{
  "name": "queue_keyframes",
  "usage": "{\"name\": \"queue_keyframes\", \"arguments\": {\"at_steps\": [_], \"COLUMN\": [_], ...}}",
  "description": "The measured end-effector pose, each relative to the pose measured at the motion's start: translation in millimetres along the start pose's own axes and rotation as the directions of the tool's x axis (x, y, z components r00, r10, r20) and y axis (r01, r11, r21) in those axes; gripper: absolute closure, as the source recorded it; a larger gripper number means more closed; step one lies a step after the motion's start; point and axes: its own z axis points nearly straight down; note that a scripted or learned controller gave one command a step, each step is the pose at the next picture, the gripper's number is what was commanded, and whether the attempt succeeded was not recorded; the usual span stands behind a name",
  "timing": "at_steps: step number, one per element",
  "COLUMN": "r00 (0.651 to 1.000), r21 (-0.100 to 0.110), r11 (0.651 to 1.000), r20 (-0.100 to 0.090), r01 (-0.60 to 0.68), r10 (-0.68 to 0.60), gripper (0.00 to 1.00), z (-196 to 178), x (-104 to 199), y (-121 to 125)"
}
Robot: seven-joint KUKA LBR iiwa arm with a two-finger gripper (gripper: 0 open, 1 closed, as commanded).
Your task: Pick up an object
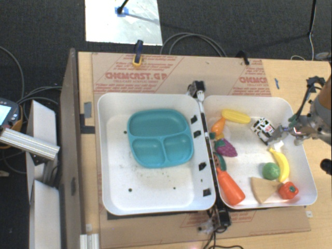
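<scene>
Bins: you had two shallow white plastic bins side by side on the bench, the left bin (111,154) and the right bin (306,165), their inner walls touching along a line of black clips.
Left bin contents: one thing, a teal three-compartment plastic tray (160,138), lying flat near the middle.
Right bin contents: nine loose toys by my count.
Yellow pieces: two. One stubby yellow corn-like toy (236,116) lay near the back wall; one curved yellow toy banana (280,163) lay toward the right side.
Orange pieces: two. A small orange piece (218,126) sat against the divider, and a long orange toy carrot (230,186) lay at the front left.
Single pieces: one purple ribbed toy (226,148), one dark green leafy piece (219,161) just beside the carrot's top, one round green ball-shaped toy (270,170) touching the banana, one tan wedge (263,189) at the front, one red toy tomato (288,190) in the front right corner.
Arm: your gripper (286,130) reached in from the right, low over the right bin's far side, just above the banana's upper end.
Claw state: I could not tell.
Near the claw: one small black-and-white patterned item (263,126) sat just to its left; part of the gripper or a toy, I could not tell.
</scene>
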Motion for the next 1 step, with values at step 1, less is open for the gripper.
{"name": "queue_keyframes", "arguments": {"at_steps": [1], "r00": [1.000], "r21": [0.003], "r11": [1.000], "r20": [-0.004], "r01": [0.006], "r10": [-0.006], "gripper": [0.00], "z": [52.3], "x": [96.6], "y": [-9.7]}}
